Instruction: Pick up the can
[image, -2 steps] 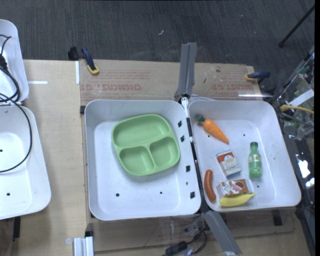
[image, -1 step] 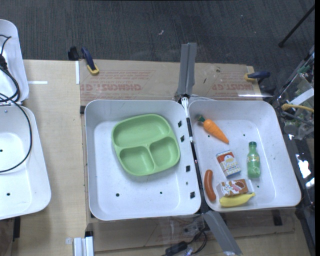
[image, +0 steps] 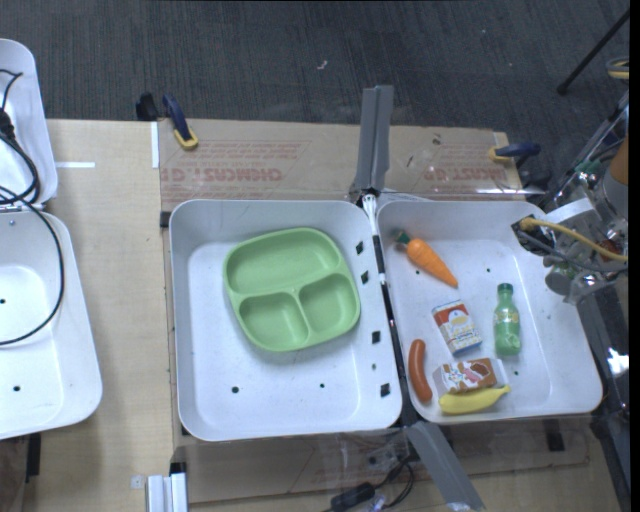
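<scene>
In the right bin, a small white container with an orange label lies near the middle; it is the nearest thing to a can, though its shape is hard to tell. Just below it lies a red-and-white pack. My gripper hangs among cables over the bin's right rim, well to the right of both and touching neither. Nothing shows between its fingers.
The right bin also holds a carrot, a green bottle, a red sausage and a banana. A green divided plate lies in the left bin. A grey divider post stands between the bins.
</scene>
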